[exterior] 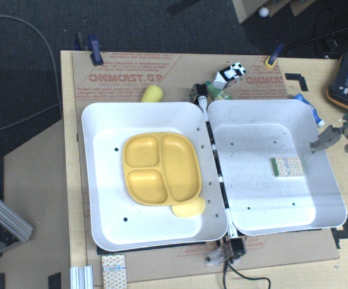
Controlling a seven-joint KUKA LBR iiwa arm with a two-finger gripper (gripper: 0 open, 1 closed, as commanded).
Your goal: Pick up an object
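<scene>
Here, the gripper (pixel 332 138) is hovering at the right edge of the right bin (pixel 318 212), its fingers standing apart with nothing between them. A small green-and-white patterned sponge (pixel 288 166) is lying flat near the centre of that bin, well apart from the gripper. In the left bin (pixel 99 161), a yellow 3-compartment plate (pixel 161 168) is sitting centrally, with a yellow disc (pixel 189 208) touching its near edge.

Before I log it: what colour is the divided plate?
Yellow; the divided plate shows best in the camera view.
</scene>
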